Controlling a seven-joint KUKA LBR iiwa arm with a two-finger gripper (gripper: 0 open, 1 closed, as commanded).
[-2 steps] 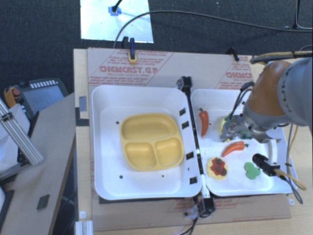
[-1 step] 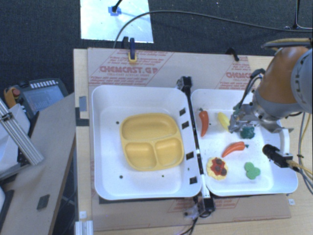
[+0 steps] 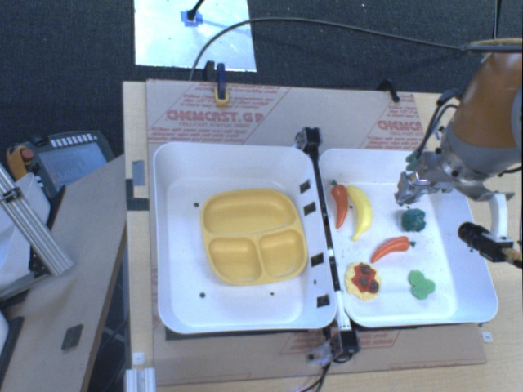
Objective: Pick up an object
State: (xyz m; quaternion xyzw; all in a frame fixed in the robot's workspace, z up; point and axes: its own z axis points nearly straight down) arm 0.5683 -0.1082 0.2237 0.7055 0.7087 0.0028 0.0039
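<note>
From your overhead view, the right bin [image 3: 458, 300] had open floor along its near edge. The end effector [image 3: 409, 190], grip state unreadable, hovered just above the dark green broccoli [image 3: 413, 219], near the bin's right side.

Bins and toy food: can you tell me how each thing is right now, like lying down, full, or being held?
Yellow tray: flat in the left bin, compartments empty.
Banana: lying in the right bin, beside the red chili.
Red chili: lying by the divider.
Orange carrot: lying tilted.
Dark green broccoli: resting loose, just below the gripper.
Light green piece: lying loose.
Little pizza: lying flat.
Gripper: above the right bin, holding nothing I can see.
</note>
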